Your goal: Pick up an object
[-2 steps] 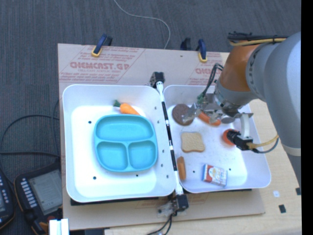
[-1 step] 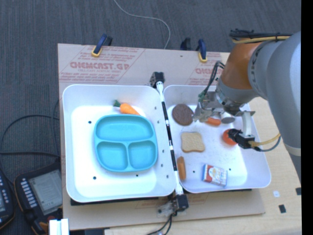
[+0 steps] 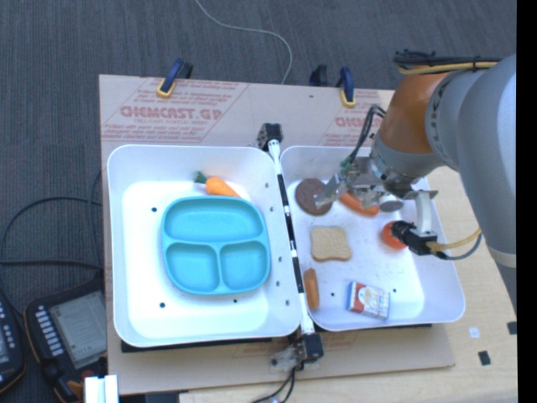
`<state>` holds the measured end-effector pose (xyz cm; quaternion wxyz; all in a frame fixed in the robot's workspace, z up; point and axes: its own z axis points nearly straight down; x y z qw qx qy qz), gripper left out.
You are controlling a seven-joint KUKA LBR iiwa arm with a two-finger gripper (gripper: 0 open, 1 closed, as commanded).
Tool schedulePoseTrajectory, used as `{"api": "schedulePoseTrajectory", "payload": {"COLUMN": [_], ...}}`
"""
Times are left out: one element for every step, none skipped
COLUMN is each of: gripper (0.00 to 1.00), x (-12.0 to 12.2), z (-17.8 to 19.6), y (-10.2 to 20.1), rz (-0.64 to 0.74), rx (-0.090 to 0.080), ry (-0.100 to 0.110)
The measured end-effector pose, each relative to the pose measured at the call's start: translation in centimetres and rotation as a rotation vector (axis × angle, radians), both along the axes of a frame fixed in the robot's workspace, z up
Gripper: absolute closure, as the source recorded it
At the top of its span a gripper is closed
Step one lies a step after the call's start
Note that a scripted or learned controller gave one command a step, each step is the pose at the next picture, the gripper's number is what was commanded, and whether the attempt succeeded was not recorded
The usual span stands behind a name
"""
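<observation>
- A small orange carrot-like piece (image 3: 361,206) lies in the right bin (image 3: 436,309), at its upper middle, just beside a round brown patty (image 3: 313,196).
- The gripper (image 3: 357,185) is low over that piece; whether its fingers are spread or pressed together cannot be told.
- Nearby lie a bread slice (image 3: 331,243), a red tomato (image 3: 393,235), a hot dog (image 3: 311,288) and a small carton (image 3: 368,299).
- The left bin (image 3: 134,326) holds a blue divided plate (image 3: 216,245) and a carrot (image 3: 220,186).
</observation>
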<state>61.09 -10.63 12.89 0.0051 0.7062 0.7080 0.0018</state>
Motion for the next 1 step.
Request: {"api": "schedulePoseTrajectory", "payload": {"gripper": [1.00], "x": [0.03], "z": [1.01], "y": [0.00], "rz": [0.000], "rx": [0.000], "ry": [-0.001]}}
